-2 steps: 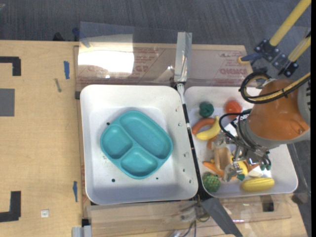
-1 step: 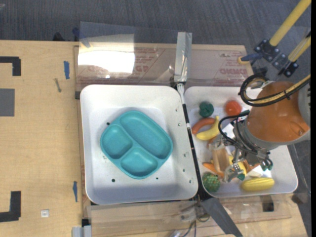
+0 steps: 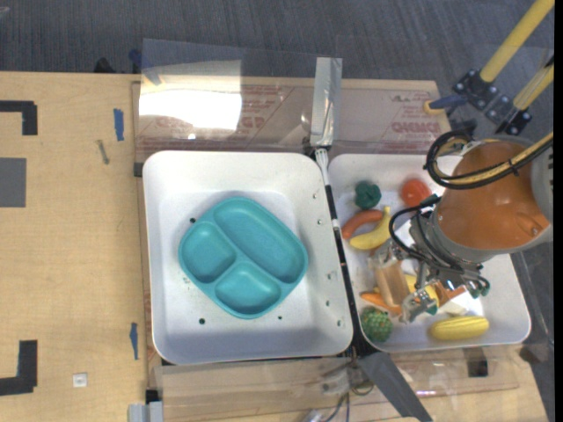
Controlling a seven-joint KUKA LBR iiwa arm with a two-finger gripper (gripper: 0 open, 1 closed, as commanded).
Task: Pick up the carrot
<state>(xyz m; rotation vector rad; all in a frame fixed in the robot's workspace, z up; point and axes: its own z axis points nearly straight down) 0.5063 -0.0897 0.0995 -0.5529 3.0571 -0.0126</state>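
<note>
- Camera view: gripper (image 3: 420, 295) is hovering over right bin (image 3: 519, 323); grasp state cannot be told.
- Carrot (image 3: 380, 301) is lying at its 9 o'clock.
- Teal plate (image 3: 243, 255) is sitting in left bin (image 3: 167, 236).

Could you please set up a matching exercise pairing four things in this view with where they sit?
Things:
1. teal divided plate
2. yellow lemon
3. broccoli
4. gripper

Places:
A. right bin's near left corner
B. low over the right bin's food pile
C. middle of the left bin
D. near edge of the right bin, right of the gripper

Pairs: 1-C, 2-D, 3-A, 4-B
</note>
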